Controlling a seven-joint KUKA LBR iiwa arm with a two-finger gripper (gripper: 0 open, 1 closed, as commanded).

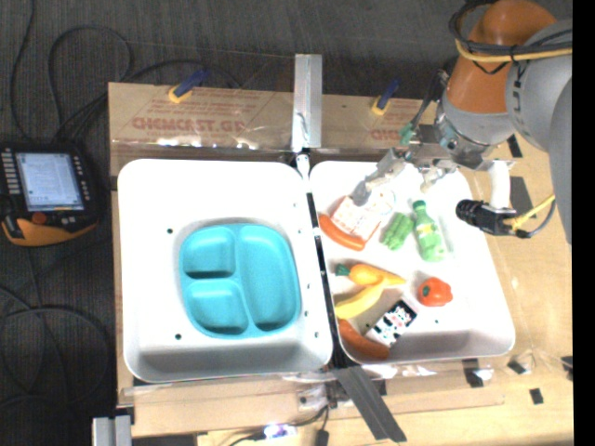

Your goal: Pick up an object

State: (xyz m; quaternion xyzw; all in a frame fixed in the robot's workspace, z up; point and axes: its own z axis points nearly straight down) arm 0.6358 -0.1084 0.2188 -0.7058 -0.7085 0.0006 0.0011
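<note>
Objects in right bin (483, 249): two green bottles (429, 232), one tomato (434, 292).

Grey metal arm (544, 82) at two o'clock, glossy orange rounded band (488, 40) above wrist, silver two-finger hand (402, 170), black cylindrical attachment with yellow cable (488, 214)

Camera: fixed above my table (502, 277), looking down at a slant.
Covers: both bins (149, 203); my arm (521, 54) enters from the right.
</note>
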